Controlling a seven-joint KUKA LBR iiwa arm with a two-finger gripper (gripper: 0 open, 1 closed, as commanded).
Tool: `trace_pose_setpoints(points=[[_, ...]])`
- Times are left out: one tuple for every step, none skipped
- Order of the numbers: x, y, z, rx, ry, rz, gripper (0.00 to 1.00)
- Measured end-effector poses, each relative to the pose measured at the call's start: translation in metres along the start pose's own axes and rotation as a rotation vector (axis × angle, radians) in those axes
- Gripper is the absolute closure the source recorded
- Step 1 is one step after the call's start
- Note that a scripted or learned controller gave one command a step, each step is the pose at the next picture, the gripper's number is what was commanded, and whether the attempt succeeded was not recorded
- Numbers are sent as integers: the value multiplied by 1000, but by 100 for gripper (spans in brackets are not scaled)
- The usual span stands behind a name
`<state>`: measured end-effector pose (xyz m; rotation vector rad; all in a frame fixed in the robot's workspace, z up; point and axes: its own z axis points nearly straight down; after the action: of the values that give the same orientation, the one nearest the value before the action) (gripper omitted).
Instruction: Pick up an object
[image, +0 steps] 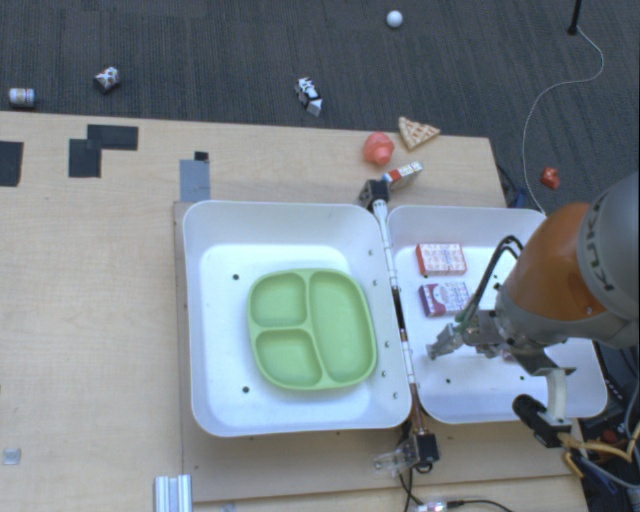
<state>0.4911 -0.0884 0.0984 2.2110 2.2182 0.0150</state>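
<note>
Gripper hangs low in the right bin, below the packets; its grasp state: cannot tell.

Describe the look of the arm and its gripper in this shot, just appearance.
The arm is grey and rounded, with a broad orange band above the wrist. A thin dark cable loops along the orange part. The gripper is a smaller grey metal assembly with darker parts.
</note>
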Motion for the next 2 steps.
trace_pose_setpoints(points=[[2, -2, 11, 5, -2, 4, 0], [3, 0, 0, -1, -2, 1, 100]])
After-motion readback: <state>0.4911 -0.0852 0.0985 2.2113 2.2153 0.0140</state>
